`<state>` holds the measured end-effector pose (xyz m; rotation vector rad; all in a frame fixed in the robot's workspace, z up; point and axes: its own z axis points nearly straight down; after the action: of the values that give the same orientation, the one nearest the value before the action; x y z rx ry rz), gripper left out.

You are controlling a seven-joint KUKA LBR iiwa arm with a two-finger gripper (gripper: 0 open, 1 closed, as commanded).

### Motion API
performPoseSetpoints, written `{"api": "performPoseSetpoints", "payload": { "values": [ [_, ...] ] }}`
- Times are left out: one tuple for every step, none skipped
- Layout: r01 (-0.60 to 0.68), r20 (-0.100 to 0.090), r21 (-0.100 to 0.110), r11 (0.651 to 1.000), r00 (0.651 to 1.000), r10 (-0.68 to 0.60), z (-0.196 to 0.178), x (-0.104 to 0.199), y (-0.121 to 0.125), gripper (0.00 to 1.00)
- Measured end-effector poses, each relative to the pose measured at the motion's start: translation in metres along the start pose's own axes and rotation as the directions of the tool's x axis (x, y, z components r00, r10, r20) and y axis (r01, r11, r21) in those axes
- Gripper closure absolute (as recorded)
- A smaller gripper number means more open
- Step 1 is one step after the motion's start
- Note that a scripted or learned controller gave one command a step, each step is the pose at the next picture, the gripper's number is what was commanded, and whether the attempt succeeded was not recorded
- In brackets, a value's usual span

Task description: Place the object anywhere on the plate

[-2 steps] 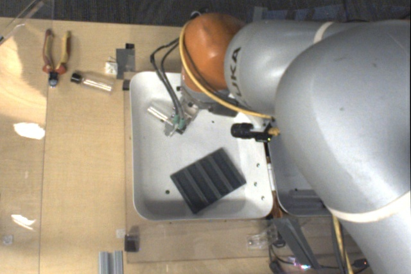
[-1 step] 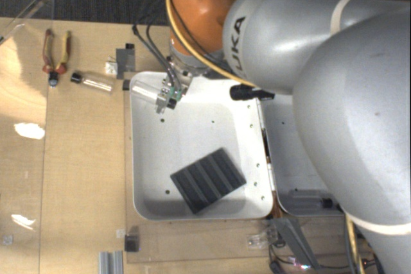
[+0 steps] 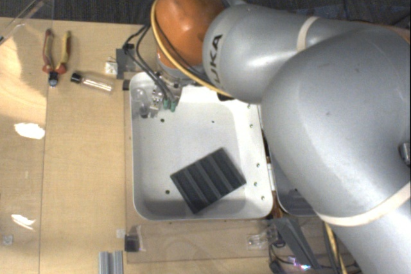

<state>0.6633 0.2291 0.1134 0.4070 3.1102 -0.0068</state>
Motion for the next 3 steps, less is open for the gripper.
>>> {"api": "performPoseSetpoints", "payload": {
  "values": [
    [0.385, 0.008, -0.01, 0.923, 0.923, -0.385, -0.101, 0.0, 0.007, 1.0],
    [0.893, 0.012, -0.005, 0.451, 0.451, -0.893, -0.134, -0.005, 0.008, 1.0],
    [0.892, 0.011, -0.005, 0.451, 0.451, -0.892, -0.134, -0.005, 0.008, 0.0]
  ]
}}
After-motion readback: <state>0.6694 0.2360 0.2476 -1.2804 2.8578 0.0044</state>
